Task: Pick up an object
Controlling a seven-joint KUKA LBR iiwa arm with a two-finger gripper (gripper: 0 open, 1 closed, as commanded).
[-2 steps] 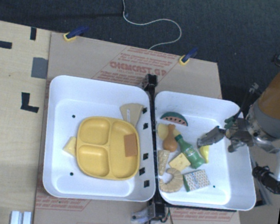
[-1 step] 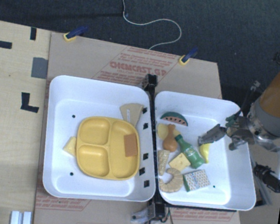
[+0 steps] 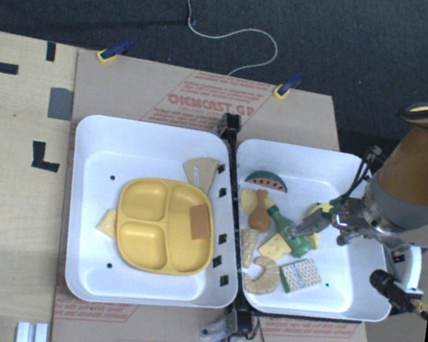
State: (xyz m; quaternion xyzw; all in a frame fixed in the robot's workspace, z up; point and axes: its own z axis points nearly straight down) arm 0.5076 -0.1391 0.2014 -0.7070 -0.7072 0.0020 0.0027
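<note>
The bench carries two white bins side by side. The left bin [image 3: 84, 187] holds a yellow divided tray [image 3: 164, 226] with a brown slab [image 3: 201, 222] on its right side and pale wedges at its top and left edges. The right bin [image 3: 349, 174] keeps its clutter against the left wall: a watermelon slice [image 3: 266, 182] near the top, a green bottle [image 3: 280, 218] below it, a yellow block [image 3: 274, 247], a patterned packet [image 3: 300, 275] toward the bottom, and pale pieces along the bottom left corner.

The arm [image 3: 412, 180] reaches in over the right bin's right edge, and the gripper [image 3: 302, 234] sits low in the bin's middle, right at the green bottle's lower end, just beside the yellow block. Whether its fingers are apart or closed on anything cannot be told.

This looks like the approach or grasp stage. The next move calls for closing squarely on one piece, then a straight lift.

The bin's right half is bare floor, giving room to withdraw; the crowding lies leftward, against the dividing wall.
</note>
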